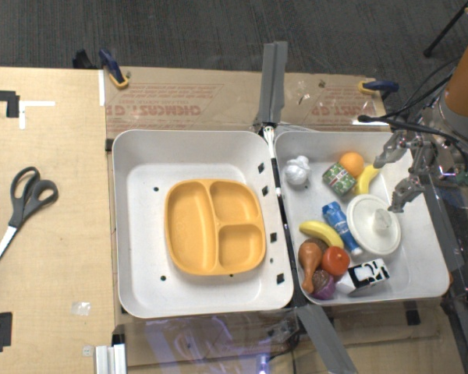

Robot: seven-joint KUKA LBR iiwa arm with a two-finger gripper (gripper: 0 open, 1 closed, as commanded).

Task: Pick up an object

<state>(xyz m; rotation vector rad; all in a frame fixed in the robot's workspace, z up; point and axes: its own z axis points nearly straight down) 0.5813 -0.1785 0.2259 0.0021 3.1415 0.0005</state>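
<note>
Step in hand: we judge this the approach; nothing is lifted yet, and no one object is singled out.
Gripper (399, 174): at the right of the frame, over the right bin's (433, 283) upper right part; we see two fingers standing apart with nothing between them.
Nearest things: the white bowl (374, 224) lies just below the fingertips; a banana (366, 179) and an orange (351, 163) sit just to their left.
Other candidates: a blue bottle (338, 223), a second banana (321, 231) and a tomato (335, 260), crowded toward the bin's lower left.
Left bin (132, 232): holds only the yellow divided plate (215, 227).
Next move: we think it must descend squarely over one item, avoiding neighbours.
</note>
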